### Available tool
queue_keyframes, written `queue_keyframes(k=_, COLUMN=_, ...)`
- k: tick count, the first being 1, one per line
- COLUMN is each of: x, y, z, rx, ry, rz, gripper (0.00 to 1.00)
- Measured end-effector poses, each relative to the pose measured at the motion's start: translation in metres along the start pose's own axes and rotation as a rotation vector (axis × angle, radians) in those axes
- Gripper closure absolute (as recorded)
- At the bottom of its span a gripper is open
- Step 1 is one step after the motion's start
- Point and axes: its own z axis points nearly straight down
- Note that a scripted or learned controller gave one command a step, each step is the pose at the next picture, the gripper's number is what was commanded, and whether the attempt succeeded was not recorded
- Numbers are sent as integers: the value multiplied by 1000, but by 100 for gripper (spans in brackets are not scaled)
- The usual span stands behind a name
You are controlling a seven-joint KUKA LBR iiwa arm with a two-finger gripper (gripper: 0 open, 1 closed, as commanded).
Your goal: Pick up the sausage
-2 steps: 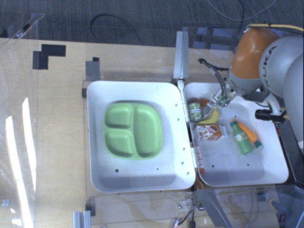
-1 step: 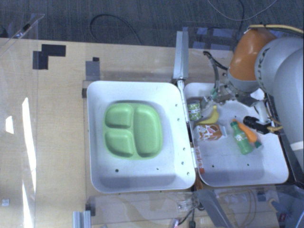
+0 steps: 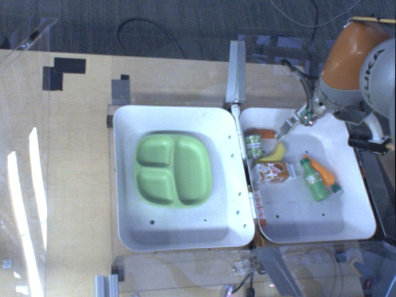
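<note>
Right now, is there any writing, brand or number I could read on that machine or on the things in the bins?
"KU": grey letters running down the arm at the right edge; the rest is cut off.
Can: has a label, too small to read.
Packet: red and white print, too blurred to read.
Green bottle: a label, unreadable.
Green tray: no text.

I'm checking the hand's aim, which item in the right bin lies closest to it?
The sausage, reddish, at the bin's upper left corner, just left of the hand; the banana lies below.
</note>
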Motion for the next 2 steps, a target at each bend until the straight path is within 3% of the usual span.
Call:
queue_keyframes(k=1, x=33, y=17, z=37, rx=20, ry=3, rz=89, gripper=0)
queue_keyframes(k=2, x=35, y=20, z=38, rx=14, ry=-2, rz=202, gripper=0)
